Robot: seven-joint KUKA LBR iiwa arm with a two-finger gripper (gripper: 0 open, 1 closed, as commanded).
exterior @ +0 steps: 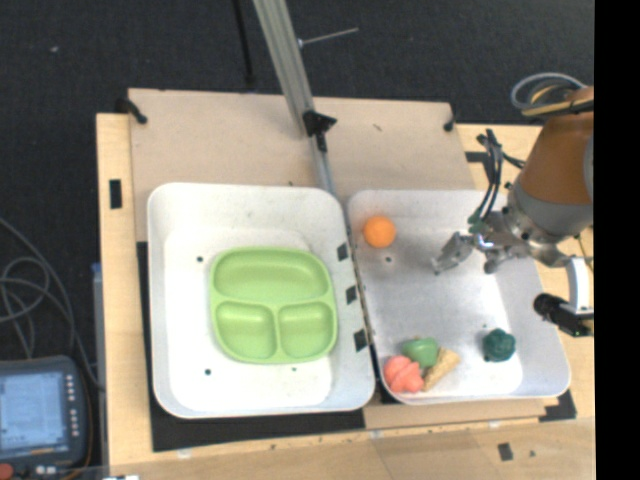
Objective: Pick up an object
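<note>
One gripper [468,250] hangs with fingers spread, holding nothing; the orange ball [379,232] lies just left of it.

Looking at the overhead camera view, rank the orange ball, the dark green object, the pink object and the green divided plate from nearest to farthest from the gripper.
From the gripper:
1. Orange ball, to its left in the right bin's upper left corner.
2. Dark green object, below it near the right bin's lower right.
3. Pink object, at the right bin's bottom edge.
4. Green divided plate, in the left bin.
</note>
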